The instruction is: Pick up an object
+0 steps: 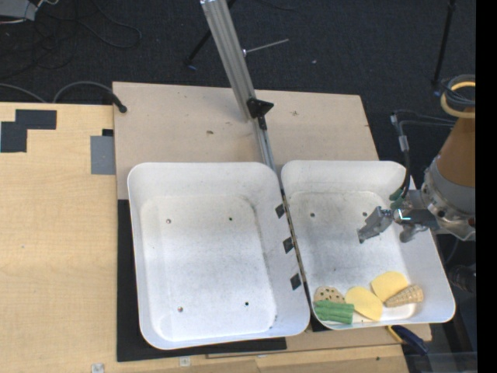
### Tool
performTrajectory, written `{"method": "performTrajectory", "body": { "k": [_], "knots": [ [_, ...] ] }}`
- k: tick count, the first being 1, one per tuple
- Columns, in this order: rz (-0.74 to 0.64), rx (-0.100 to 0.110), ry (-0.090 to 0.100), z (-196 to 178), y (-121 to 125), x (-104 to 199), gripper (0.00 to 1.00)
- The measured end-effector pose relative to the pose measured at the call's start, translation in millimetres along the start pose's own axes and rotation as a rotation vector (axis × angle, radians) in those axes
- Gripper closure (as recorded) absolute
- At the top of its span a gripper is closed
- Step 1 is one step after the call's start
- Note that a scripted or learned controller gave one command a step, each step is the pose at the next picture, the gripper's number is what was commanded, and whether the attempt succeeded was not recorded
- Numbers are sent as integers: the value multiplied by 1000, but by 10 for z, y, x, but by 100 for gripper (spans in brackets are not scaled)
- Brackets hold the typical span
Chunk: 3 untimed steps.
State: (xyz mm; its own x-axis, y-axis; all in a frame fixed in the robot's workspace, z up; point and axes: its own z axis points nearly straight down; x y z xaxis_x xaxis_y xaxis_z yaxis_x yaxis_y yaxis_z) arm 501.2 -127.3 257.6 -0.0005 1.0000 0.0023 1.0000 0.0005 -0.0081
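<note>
Hovering over the right bin [342, 173] with the gripper [386, 222] spread wide and holding nothing, well apart from the objects clustered at the bin's near edge: yellow pieces [377, 294], a green piece [335, 311], a spotted cookie [329, 294] and a cone [405, 294]. Judging this the approach step, with no grasp yet made. Next calling for travelling toward that cluster, descending over one piece and closing on it.

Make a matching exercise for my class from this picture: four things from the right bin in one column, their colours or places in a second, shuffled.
Things:
1. cookie
2. cone
3. green piece
4. gripper

Descriptions:
A. long and green, at the bin's near edge
B. above the middle of the right bin
C. round, tan with dark spots
D. beige, pointed, right of the yellow pieces

Pairs: 1-C, 2-D, 3-A, 4-B
</note>
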Motion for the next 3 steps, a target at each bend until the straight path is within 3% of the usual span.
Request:
{"method": "performTrajectory", "body": {
  "k": [1,3],
  "knots": [
    [4,-5,-1,-21,5,-13,0],
    [2,0,0,1091,-61,-34,0]
  ]
}}
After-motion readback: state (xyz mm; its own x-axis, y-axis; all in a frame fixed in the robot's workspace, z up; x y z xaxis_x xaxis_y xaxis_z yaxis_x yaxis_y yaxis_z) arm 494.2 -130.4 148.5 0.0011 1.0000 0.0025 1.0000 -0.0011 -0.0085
